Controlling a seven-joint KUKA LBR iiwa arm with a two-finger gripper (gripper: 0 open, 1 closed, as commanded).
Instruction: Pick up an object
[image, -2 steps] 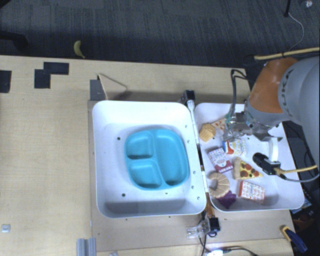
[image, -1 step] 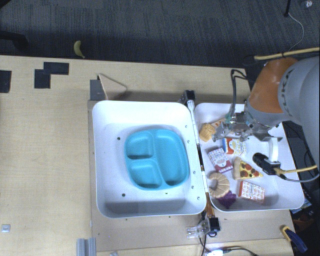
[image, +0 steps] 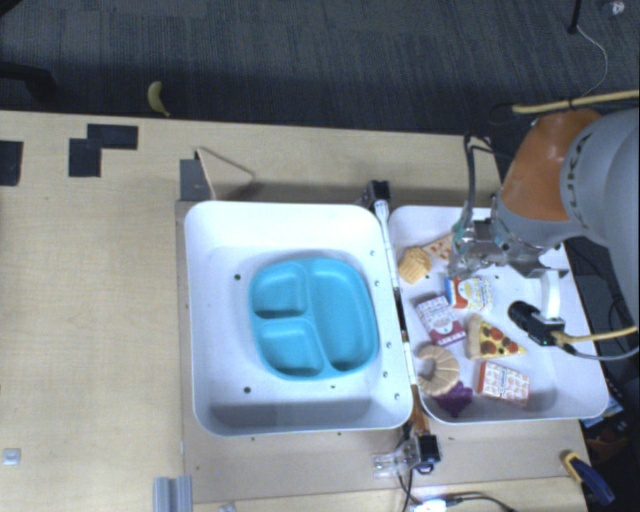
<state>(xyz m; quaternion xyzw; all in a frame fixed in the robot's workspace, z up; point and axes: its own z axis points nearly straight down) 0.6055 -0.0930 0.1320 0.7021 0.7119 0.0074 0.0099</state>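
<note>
Two white bins sat side by side on the table. Left bin held a blue divided tray. Right bin held toy food: bread roll, pizza slice, purple piece, red-white packets, approx. seven items. Arm's jaws hung low over the bin's upper part, just beside a red-white packet; couldn't tell whether they were spread or closed. Nothing looked lifted. Judged: pick not yet done, grasp and lift remained. Packet lay flat, small, w/ printed label.
</note>
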